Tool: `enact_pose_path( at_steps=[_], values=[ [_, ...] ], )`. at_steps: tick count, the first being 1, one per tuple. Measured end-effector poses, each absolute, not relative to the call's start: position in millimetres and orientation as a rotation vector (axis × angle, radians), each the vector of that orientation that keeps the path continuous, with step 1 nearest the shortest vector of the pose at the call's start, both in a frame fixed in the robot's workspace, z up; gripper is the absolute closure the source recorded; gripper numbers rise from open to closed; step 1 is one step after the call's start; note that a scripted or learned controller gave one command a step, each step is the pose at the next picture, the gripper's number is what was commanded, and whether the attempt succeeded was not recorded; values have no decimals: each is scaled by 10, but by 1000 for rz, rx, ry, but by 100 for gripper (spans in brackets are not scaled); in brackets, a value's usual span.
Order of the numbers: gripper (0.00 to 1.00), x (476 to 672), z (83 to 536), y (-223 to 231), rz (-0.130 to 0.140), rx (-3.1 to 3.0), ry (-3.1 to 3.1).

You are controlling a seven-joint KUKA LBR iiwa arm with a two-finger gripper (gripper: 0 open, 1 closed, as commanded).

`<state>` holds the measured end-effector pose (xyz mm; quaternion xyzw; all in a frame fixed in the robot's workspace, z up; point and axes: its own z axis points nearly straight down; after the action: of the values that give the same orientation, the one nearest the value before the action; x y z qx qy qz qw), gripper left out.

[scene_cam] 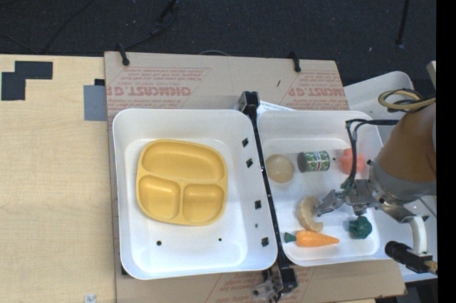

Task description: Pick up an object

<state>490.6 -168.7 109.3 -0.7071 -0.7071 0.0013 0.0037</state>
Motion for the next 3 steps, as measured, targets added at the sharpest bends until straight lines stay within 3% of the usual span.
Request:
enact_pose_path(
  at_steps=[1,3],
  values=[
    [100,4908,1223,-1700,3,-2222,-2213],
    [100,4987,2355,-1727,-2,-2221,-2226]
  ],
)
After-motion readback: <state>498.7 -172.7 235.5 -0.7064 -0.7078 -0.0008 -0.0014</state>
